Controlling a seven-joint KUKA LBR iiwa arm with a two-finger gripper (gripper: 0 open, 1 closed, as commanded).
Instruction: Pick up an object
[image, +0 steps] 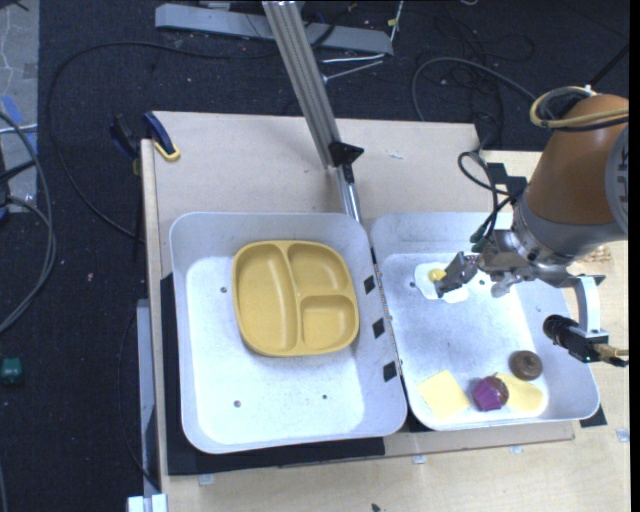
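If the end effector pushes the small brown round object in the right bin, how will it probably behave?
The brown round object looks rounded like a ball or donut, so it may roll rather than slide. It seems small, so probably light. It lies close to the right bin's far-right wall and near the purple object, so a push might send it against either.

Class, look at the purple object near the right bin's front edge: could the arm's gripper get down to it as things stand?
Probably yes: the purple object lies uncovered from above, though a yellow block and brown piece sit close. The gripper is farther back.

Divided tray (296, 298) in left bin (200, 400); 4 objects in right bin (420, 232).
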